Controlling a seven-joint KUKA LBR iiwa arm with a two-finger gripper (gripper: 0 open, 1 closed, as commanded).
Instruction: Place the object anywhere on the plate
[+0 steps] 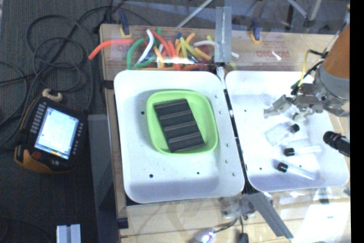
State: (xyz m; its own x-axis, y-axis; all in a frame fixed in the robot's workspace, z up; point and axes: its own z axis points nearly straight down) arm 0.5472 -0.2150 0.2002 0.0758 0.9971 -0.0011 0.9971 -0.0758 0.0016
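Jaws over right bin (250,168), no legible labels

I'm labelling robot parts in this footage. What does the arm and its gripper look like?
The arm enters from the right with an orange band above a grey wrist. A thin yellow cable loops beside it. The gripper is pale grey metal with dark fittings.

I see my grey arm with its orange band (344,57) reaching in from the right edge, wrist bent downward. My metal two-finger gripper (278,106) sits at its end, pointing left and low. From up here the fingertips blur together, so I leave their spacing unjudged.
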